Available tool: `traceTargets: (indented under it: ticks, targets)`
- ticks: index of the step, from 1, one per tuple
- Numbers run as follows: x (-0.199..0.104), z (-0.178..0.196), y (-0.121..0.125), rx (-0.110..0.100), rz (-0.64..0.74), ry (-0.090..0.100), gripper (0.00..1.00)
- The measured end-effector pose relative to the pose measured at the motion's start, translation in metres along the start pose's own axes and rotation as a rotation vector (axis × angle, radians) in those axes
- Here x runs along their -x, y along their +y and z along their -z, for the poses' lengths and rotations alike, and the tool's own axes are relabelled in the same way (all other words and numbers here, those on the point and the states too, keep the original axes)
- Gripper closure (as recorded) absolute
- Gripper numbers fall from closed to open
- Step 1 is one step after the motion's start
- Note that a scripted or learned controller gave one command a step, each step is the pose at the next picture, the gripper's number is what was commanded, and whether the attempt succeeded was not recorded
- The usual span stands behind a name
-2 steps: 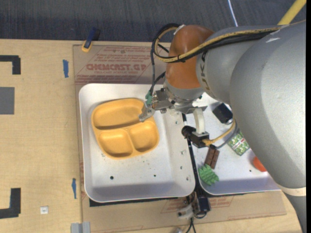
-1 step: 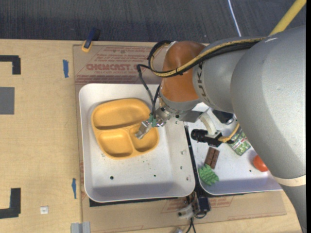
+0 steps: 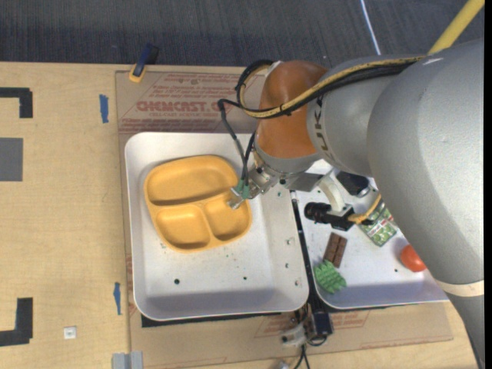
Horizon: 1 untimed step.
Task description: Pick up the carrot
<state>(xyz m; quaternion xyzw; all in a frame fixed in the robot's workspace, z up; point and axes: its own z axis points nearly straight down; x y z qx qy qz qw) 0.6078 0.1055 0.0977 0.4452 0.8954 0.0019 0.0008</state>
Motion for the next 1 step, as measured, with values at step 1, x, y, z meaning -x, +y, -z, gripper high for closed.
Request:
traceTargets:
  ticks: [1]
  targets:
    - [-0.0442,0.1024,0.045,-0.005,-0.159,-0.007,1.0]
